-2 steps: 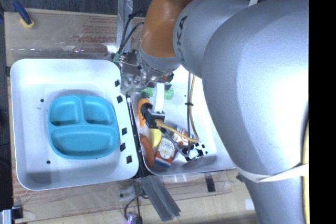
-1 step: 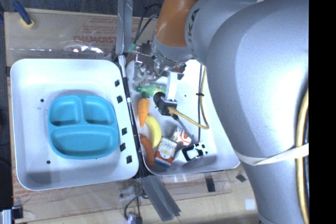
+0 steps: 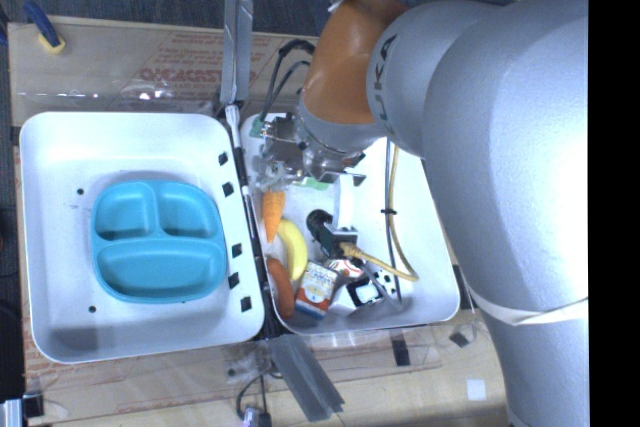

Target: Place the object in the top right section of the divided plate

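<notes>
Left bin [image 3: 40,215] holds the blue divided plate [image 3: 157,240], flat, all sections bare. Right bin [image 3: 430,245] holds the toy clutter: carrot [image 3: 272,213], banana [image 3: 293,248], a reddish sausage-like piece [image 3: 281,283] by the left wall, a small carton [image 3: 316,289], plus dark bits near the front that are too small to name. Arm [image 3: 480,115] reaches in from the right, wrist low over the right bin's far end. Gripper [image 3: 283,160] sits just above the carrot's top; whether it is open, closed or grasping cannot be told
</notes>
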Controlling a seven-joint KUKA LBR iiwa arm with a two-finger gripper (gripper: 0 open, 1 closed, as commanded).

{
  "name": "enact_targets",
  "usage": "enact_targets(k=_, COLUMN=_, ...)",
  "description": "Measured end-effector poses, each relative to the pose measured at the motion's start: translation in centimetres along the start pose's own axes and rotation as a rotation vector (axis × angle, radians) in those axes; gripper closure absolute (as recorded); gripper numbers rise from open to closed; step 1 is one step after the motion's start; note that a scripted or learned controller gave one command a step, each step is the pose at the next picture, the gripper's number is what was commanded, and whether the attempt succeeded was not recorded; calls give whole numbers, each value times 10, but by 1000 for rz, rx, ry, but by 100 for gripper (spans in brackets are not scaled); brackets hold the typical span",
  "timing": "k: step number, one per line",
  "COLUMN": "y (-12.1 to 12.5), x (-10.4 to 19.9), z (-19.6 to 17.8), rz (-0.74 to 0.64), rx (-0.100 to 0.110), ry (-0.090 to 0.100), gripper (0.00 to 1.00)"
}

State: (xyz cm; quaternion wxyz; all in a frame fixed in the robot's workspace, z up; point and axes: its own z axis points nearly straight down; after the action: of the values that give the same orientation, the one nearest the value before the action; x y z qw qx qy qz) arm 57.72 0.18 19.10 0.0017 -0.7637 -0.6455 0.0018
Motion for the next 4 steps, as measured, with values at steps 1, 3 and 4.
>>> enact_targets(k=1, y=-97, x=-3, z=1, rz=73, rx=0, ry=0, gripper=100)
enact_targets(k=3, y=-95, x=-25, z=0, rz=-124, rx=-1, ry=1, gripper=100)
enact_targets(k=4, y=-97, x=-32, z=1, rz=-409, rx=1, ry=1, gripper=100)
